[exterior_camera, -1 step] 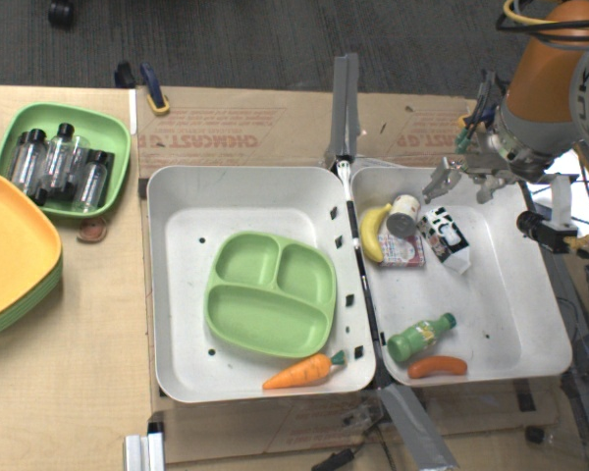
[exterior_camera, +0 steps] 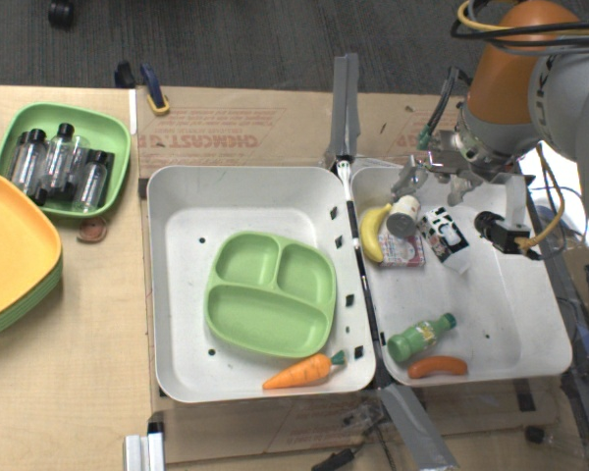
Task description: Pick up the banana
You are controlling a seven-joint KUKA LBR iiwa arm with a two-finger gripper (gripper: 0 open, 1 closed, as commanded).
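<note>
Right bin (exterior_camera: pixel 530 346): banana (exterior_camera: pixel 373 232) hugs left wall; gripper (exterior_camera: pixel 404 186) just above-right, grip state unclear.

The banana (exterior_camera: pixel 374 232) lies at the left wall of the right bin (exterior_camera: pixel 530 351), touching a small packet (exterior_camera: pixel 404 250). The gripper (exterior_camera: pixel 419 180) hovers just above it. A green bottle (exterior_camera: pixel 420 337) and an orange piece (exterior_camera: pixel 438 366) lie nearer the front.

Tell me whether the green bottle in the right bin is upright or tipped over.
Tipped over. The green bottle lies on its side on the right bin's floor, cap end pointing toward the arm's side, just above the orange sausage-shaped item.
</note>
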